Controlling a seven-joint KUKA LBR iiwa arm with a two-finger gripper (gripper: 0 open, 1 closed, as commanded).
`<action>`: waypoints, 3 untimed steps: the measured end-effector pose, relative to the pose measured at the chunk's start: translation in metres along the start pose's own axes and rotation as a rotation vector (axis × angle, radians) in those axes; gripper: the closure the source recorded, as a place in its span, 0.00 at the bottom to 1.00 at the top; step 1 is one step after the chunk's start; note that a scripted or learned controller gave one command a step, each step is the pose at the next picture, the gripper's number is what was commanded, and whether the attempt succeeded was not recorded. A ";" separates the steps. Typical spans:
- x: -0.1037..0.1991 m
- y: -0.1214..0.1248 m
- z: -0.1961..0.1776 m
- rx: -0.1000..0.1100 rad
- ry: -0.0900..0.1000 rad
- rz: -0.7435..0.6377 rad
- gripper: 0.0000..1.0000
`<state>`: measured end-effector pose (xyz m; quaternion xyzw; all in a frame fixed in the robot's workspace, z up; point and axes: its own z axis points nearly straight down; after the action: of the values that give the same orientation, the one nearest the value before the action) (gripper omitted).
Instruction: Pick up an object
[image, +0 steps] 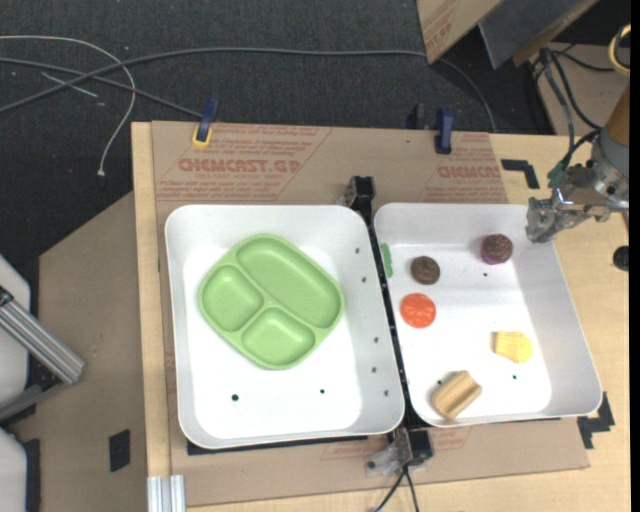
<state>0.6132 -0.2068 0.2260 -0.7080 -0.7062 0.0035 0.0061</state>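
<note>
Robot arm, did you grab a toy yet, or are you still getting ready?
Nothing looks picked up yet. The gripper is at the top right rim of the right bin, nearest the purple ball. The brown ball, orange disc, yellow piece and tan block all lie in that bin. The whole grab is left.

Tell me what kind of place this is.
Probably a robotics lab test bench, not a kitchen. Two white bins sit clamped to a cardboard-covered bench, one holding a green divided plate, the other toy food like an orange piece. Loose cables trail across dark carpet.
</note>
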 end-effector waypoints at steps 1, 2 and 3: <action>0.001 0.003 -0.008 -0.013 -0.003 -0.003 0.00; 0.008 0.004 0.053 -0.007 -0.001 -0.005 0.00; 0.000 0.007 0.097 -0.012 -0.003 -0.003 0.00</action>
<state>0.6185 -0.2062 0.1290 -0.7072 -0.7071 0.0003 0.0010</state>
